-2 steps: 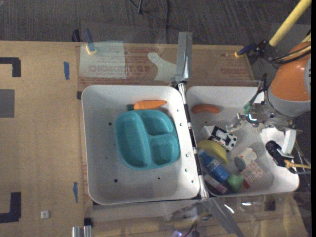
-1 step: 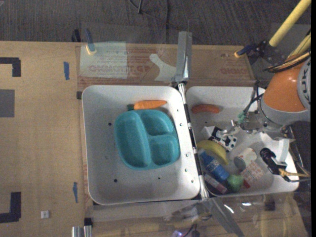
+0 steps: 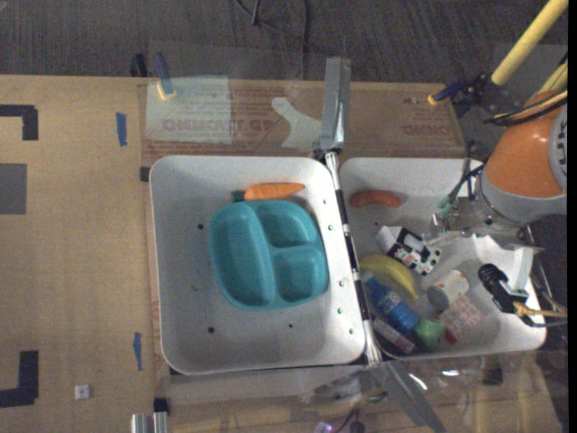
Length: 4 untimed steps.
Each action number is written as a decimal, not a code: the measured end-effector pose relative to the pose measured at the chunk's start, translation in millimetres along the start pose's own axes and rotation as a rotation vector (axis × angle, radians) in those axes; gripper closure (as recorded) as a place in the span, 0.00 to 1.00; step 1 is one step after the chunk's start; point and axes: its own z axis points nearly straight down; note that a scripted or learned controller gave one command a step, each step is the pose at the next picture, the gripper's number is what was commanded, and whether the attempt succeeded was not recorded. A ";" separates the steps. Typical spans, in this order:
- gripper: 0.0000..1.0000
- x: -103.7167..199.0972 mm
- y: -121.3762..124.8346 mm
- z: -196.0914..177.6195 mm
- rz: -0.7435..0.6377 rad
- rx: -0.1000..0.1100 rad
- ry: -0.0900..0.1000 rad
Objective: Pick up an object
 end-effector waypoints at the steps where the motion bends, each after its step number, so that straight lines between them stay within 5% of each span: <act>1: 0.00 -1.1 -0.6 0.4 0.001 0.001 -0.002; 2: 0.00 -23.9 101.5 35.7 0.080 0.040 -0.002; 3: 1.00 -20.4 104.5 23.8 0.073 0.036 -0.005; 4: 1.00 4.3 104.1 27.3 -0.049 0.042 0.001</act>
